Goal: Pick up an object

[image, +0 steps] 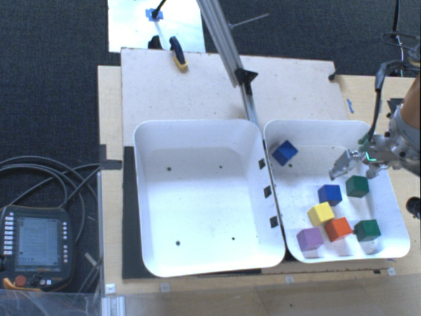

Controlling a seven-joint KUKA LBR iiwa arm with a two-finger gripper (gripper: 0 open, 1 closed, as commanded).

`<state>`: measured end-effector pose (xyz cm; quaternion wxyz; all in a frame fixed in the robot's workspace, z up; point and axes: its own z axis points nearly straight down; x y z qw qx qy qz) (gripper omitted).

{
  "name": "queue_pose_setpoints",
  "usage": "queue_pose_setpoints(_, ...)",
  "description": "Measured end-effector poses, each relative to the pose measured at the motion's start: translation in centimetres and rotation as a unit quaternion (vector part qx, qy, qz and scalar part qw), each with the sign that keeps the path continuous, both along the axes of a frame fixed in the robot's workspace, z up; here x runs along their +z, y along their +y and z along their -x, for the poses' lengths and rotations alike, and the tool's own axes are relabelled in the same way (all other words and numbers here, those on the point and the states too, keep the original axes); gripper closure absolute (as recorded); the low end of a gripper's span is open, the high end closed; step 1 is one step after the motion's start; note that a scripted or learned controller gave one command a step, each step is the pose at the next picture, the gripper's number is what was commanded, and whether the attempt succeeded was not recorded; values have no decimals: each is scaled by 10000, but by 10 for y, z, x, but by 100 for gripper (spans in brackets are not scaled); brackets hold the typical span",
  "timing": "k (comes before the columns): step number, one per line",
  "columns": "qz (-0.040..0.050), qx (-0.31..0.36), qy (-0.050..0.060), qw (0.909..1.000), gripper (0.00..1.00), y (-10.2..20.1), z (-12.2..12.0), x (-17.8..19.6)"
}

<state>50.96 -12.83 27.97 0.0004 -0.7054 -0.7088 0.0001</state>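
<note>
You see the arm [409, 120] cut off by the right edge, so little beyond its wrist is visible. The gripper [352, 164] hangs over the right bin [309, 133], but its fingers are too small and blurred for you to judge their spacing. At the lower left, the pendant [36, 247] sits partly behind a clear sheet and its screen cannot be read, while the pole [220, 31] runs out past the top edge.

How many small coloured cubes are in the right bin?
7, all in the right white bin: blue, blue, green, yellow, orange, green, purple. The gripper may hide others.
</note>
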Motion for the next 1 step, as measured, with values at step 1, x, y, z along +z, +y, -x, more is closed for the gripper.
queue_pose_setpoints(1, 3, -10, -18, 10000, 0, 0, -1, 2)
